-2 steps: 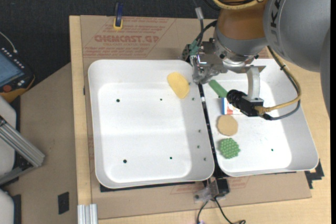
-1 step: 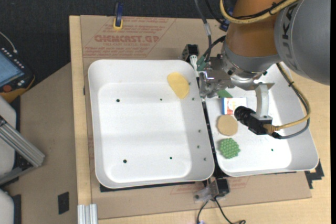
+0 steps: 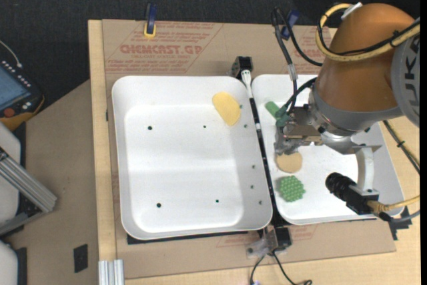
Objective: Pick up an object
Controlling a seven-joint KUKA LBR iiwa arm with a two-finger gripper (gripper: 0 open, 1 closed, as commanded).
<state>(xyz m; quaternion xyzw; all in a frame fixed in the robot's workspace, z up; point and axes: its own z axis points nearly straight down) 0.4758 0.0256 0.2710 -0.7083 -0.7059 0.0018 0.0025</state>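
The gripper (image 3: 291, 141) is hanging over the right bin (image 3: 333, 210), near its left wall, directly above a tan flat piece (image 3: 289, 162) — I cannot tell its state, the wrist is blocking it.

A green knobbly ball (image 3: 291, 188) is sitting just beside the tan piece, toward the bin's front edge. A green object (image 3: 273, 108) is lying near the back-left corner. A yellow piece (image 3: 227, 108) is resting in the left bin (image 3: 133, 143), near its back-right corner.

Risks, as judged: the tan piece is looking thin and flat — a descent could be sliding off it, or pinching against the bin wall.
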